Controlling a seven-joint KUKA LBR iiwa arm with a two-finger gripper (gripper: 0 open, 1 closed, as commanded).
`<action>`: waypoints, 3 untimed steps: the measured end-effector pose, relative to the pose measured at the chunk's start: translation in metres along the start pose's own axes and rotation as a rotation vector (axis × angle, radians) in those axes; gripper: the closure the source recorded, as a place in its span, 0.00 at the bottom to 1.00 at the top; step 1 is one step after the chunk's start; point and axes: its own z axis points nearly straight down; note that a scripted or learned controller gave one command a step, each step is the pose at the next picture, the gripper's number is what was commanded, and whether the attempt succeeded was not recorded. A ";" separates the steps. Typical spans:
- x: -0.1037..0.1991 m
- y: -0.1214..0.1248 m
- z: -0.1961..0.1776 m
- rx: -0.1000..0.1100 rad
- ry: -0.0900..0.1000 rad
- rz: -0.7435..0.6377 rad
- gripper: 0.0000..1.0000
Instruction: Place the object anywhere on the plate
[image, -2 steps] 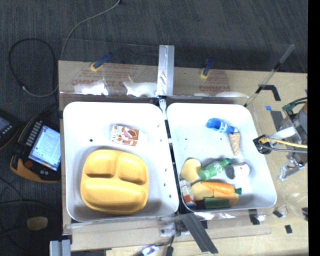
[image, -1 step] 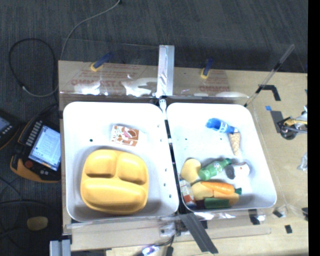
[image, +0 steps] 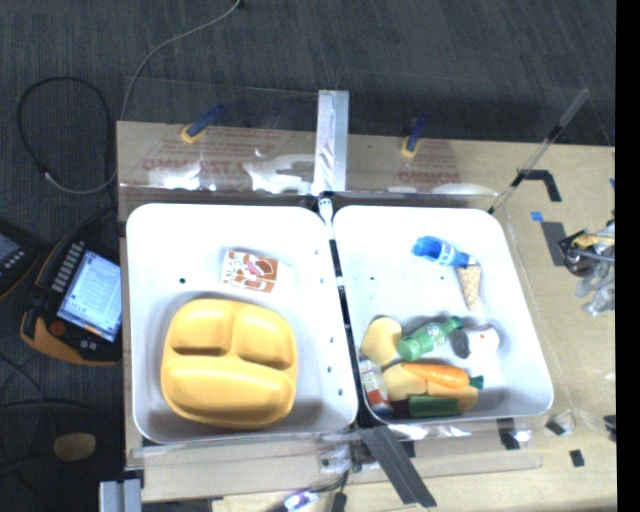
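no text reads clearly here. the small white card with red-orange print (image: 249, 270) in the left bin carries marks too blurred to read, as does the lit screen of the orange-edged handheld pendant (image: 93, 295).

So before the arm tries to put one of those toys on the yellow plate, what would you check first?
1. Plate in place: ok. The yellow plate sits in the left bin, flat and unobstructed.
2. Room on the plate: ok. Its sections look bare.
3. Things to pick: ok. The carrot and green bottle lie in the right bin.
4. Easy to grab singly: not ok. They are packed into a pile in the near corner; the blue item lies apart.
5. Stray items near the plate: ok. The small card lies just beyond its far edge.
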 end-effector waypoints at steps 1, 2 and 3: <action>0.017 0.001 0.170 0.007 0.005 -0.018 1.00; 0.017 0.001 0.170 0.007 0.005 -0.018 0.00; 0.002 0.000 0.040 0.001 0.006 0.000 0.00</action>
